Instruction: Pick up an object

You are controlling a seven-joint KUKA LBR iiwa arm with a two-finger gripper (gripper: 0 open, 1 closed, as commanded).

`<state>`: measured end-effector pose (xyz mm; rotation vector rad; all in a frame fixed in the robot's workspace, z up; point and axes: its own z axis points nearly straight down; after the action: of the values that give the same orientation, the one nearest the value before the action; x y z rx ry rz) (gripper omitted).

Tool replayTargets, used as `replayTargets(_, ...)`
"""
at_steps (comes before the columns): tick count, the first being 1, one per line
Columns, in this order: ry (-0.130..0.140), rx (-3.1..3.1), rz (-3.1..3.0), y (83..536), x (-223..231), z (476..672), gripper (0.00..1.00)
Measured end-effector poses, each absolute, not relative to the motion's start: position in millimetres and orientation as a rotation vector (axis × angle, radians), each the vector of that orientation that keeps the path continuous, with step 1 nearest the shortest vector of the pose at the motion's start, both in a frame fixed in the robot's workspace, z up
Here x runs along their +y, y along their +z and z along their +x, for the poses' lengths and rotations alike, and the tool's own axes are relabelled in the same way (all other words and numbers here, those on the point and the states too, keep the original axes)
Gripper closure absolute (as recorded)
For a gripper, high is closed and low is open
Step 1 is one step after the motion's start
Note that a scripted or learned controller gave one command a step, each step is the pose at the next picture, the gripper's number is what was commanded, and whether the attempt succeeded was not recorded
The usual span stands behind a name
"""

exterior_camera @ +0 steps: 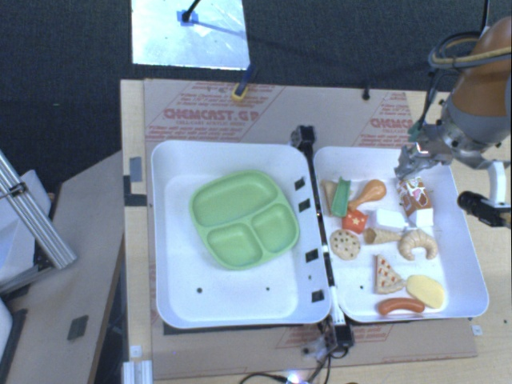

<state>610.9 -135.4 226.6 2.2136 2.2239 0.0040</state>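
A single fixed camera looks down at a slant from above the bench, far enough back to take in both white bins. The left bin sits near frame centre; the right bin lies just beside it.

Grey arm, orange band above wrist, looping yellow-grey cables, metallic tool

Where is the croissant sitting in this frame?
The croissant lies in the right bin, toward its right side, just below the white block and above the yellow piece, with the pizza slice to its lower left.
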Motion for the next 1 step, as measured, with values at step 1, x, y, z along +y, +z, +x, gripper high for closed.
replayTargets(1, 0.001, 2.230, 2.213, 224.9, -92.6, 590.9, 1.00)
